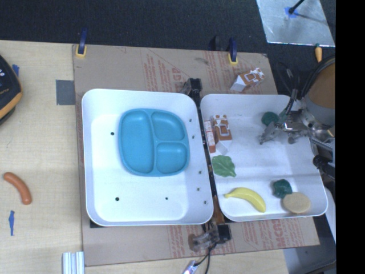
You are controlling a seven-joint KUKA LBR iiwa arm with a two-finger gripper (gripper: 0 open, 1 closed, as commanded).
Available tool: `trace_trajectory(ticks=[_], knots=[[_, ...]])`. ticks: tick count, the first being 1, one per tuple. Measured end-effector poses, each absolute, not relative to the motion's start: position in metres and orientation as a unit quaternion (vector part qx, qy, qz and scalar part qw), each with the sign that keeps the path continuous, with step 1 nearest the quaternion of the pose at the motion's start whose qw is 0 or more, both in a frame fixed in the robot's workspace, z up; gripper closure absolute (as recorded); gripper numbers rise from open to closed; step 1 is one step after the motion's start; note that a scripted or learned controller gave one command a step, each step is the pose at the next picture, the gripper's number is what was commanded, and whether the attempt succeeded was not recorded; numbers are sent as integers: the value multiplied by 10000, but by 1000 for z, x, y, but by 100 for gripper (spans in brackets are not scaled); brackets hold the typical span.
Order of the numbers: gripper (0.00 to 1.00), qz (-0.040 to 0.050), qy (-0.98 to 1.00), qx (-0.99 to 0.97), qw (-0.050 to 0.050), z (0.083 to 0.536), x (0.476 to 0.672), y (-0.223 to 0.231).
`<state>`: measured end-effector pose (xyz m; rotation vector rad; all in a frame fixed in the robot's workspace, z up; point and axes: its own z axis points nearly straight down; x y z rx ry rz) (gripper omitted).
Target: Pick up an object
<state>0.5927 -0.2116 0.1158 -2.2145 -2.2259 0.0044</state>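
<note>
The right bin (256, 153) holds a yellow banana (246, 199), a green leafy piece (223, 166), a dark green lump (282, 187), a tan round disc (296, 202) and a brown-and-white packet (219, 130). A small dark green piece (268, 117) lies near the bin's back right. My gripper (271, 131) reaches in from the right and sits low, just in front of that piece. I see nothing clearly held in it.
The left bin (102, 204) holds a blue divided plate (154, 141). Outside the bins, a small carton (248, 80) lies on the cardboard behind the right bin. A red sausage (18, 188) lies on the bench at far left, and a yellow-black device (7, 90) sits farther back.
</note>
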Motion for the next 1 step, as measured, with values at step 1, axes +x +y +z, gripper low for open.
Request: trace_trajectory(ticks=[1], knots=[[0,8,-7084,-7058,10,92,655,-212]])
